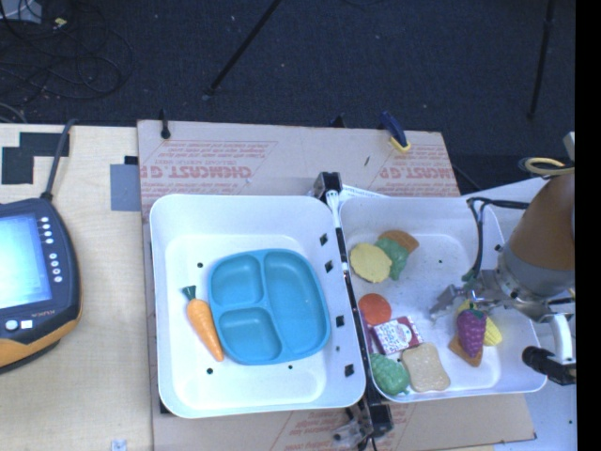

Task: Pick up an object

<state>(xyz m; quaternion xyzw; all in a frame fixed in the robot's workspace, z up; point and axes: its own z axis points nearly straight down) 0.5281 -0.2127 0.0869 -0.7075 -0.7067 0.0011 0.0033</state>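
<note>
Camera view, looking down at a slant: the grey arm reaches in from the right edge of the frame, its gripper (467,301) low over the right bin (441,216), just above a purple bunch of grapes (470,330) lying at the bin's right side. Whether the fingers are released or clenched cannot be told at this angle, and nothing shows between them. Other toy foods lie to the left in the same bin: a yellow piece (370,261), a red round (375,307), a slice of bread (426,367). The left bin (178,224) carries a blue divided plate (267,305) and a carrot (203,322). By the look of it, the pick is at the approach stage; next comes settling squarely over the grapes, closing, then lifting clear.
</note>
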